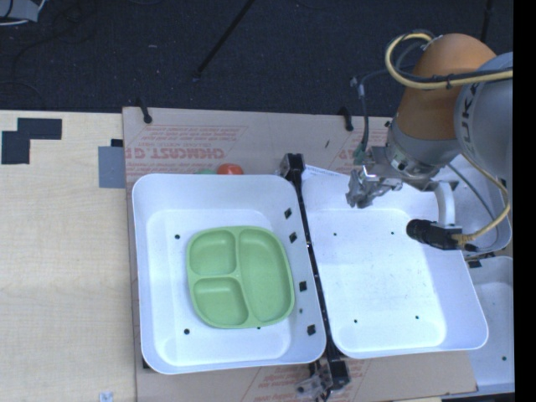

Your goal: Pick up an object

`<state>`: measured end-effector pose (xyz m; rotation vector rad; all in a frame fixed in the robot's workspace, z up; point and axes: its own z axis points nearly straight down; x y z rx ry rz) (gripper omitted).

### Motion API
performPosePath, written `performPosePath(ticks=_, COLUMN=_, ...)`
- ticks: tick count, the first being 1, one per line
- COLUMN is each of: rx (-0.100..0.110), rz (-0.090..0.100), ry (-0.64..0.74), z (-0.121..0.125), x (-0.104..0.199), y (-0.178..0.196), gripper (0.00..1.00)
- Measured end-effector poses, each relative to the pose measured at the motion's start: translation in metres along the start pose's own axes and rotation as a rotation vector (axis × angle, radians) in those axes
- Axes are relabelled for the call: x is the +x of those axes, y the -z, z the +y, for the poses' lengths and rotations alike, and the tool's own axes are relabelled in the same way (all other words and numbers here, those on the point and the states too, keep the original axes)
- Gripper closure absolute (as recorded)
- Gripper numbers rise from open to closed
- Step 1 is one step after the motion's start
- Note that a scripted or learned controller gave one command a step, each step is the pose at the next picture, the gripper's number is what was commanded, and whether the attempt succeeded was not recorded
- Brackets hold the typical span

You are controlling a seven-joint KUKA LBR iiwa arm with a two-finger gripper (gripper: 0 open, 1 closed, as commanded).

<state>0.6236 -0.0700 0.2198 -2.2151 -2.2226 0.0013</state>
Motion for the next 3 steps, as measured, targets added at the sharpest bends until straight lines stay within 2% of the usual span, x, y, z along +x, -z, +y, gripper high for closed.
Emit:
performPosePath(ticks=2, rx=0.0, rz=-0.001, ry=0.0, z=0.007, x=0.12, y=-0.001, gripper=1.0)
performPosePath(ticks=3, rx=-0.001, rz=0.0, ry=0.001, z=0.005, x=0.168, y=0.013, gripper=1.0)
